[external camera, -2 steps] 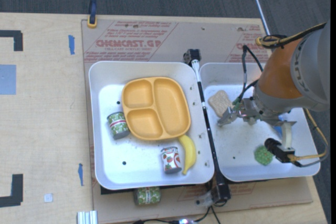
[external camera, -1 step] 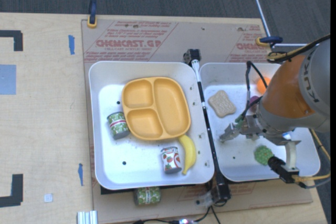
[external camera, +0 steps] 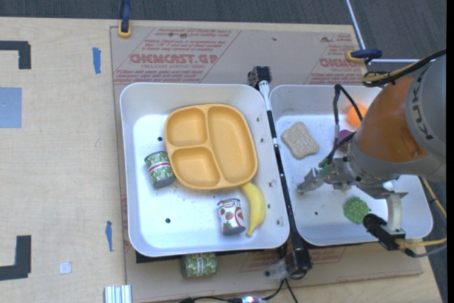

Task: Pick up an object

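My gripper (external camera: 312,183) hangs low over the middle of the right bin (external camera: 312,230), at the end of the grey and orange arm that reaches in from the right. A tan slice of bread (external camera: 300,140) lies just up and left of it. A green knobbly object (external camera: 356,209) rests to its lower right. Right behind the gripper sits a small green piece (external camera: 325,163), partly hidden by the wrist. Further back, a purple object (external camera: 345,138) and an orange object (external camera: 353,112) peek out from behind the arm.
The left bin (external camera: 135,152) holds a yellow divided plate (external camera: 211,145), two small cans (external camera: 159,169) (external camera: 230,215) and a banana (external camera: 254,208). Another can (external camera: 199,265) lies on the bench in front of that bin. A black divider bar (external camera: 273,145) runs between the bins.
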{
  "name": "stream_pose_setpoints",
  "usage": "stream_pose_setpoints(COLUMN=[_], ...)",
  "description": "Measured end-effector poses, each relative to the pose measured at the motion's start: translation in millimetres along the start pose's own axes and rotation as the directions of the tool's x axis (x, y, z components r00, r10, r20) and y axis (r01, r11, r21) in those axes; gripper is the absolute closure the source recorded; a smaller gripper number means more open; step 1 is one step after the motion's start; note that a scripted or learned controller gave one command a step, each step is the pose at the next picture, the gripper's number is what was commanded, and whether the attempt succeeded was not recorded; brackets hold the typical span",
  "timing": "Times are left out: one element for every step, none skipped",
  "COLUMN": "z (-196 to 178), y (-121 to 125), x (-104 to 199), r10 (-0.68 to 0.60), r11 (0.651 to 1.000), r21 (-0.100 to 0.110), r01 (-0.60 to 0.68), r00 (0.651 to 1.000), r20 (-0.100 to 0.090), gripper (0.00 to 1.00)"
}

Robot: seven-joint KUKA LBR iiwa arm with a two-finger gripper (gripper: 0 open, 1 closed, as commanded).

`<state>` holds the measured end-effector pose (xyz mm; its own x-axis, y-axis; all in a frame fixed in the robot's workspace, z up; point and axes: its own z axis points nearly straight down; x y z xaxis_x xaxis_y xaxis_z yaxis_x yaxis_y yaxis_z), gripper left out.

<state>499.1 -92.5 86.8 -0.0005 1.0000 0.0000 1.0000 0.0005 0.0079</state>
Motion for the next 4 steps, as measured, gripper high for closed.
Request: stream_pose_setpoints(z=[0.4,0.8,2.2,-8.9], y=[2.3,64.1,140.3,141.3], x=[0.1,0.6,-2.5,-2.2], r10=[0.0,-0.001,-0.002,-0.003], r11=[1.0,1.0,1.0,1.0], r21=[0.005,0.003,0.005,0.003], r01=[0.0,0.001,0.002,0.003], r00=[1.0,1.0,1.0,1.0], r20=[0.0,0.001,0.001,0.003], gripper=[0.0,0.0,0.0,1.0])
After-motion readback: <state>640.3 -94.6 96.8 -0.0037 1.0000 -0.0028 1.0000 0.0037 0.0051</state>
